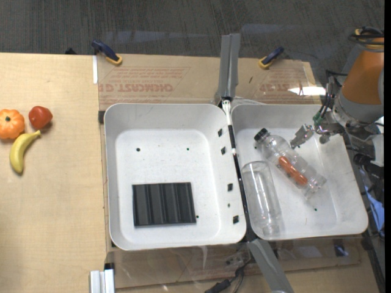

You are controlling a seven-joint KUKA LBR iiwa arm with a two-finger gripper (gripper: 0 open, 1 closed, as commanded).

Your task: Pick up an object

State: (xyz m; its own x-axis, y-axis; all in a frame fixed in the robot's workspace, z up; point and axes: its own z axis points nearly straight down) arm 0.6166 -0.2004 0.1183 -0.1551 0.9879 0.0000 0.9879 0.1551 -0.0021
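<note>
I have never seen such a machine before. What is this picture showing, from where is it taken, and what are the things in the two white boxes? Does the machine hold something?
The picture comes from one fixed camera above a workbench, looking down at a slant. The grey and orange shape at the right is a robot arm. At its end is a claw for grasping things, hanging over the upper part of the right bin. I see nothing between its fingers, so it holds nothing.

Two shallow white bins stand side by side. The left bin contains a dark ribbed block. The right bin contains two clear plastic bottles: one bottle with an orange thing inside, lying slanted, and an empty-looking bottle along the bin's left wall.

Outside the bins, on the wooden surface at the left, lie a banana, a red fruit and an orange fruit.
</note>
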